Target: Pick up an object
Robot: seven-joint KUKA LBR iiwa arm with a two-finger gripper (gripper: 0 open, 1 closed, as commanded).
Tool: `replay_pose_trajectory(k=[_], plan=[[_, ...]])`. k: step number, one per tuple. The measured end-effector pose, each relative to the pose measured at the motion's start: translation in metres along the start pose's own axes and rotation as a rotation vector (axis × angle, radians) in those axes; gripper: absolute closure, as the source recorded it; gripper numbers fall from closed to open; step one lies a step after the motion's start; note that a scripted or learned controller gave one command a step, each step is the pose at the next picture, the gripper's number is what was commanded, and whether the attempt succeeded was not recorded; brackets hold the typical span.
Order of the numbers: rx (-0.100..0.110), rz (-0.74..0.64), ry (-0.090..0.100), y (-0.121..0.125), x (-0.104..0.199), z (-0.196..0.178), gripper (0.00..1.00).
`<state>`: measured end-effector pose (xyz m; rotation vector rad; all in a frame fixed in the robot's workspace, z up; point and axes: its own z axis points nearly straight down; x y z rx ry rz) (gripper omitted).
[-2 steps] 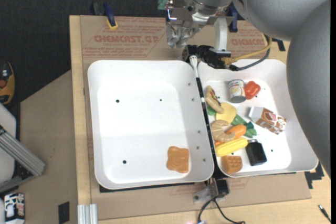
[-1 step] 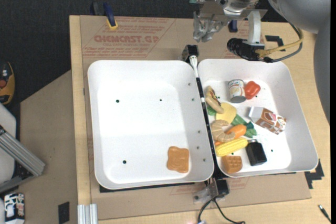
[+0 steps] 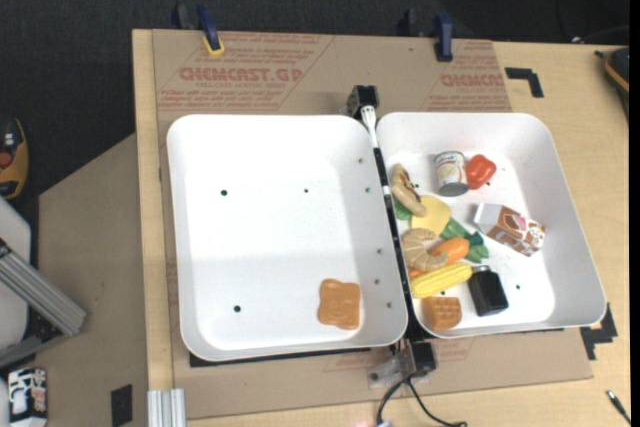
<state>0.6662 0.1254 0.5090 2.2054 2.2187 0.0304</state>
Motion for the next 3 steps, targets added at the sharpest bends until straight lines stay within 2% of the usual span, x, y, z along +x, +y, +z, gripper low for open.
replay_pose_trajectory(k=[1, 2, 3], plan=[[0.035, 0.004, -0.006, -0.004, 0.014, 0.128, 1.0], [0.027, 0.011, -0.006, -0.004, -0.038, 0.145, 1.0], [0.033, -0.003, -0.003, -0.04, 0.053, 0.213, 1.0]])
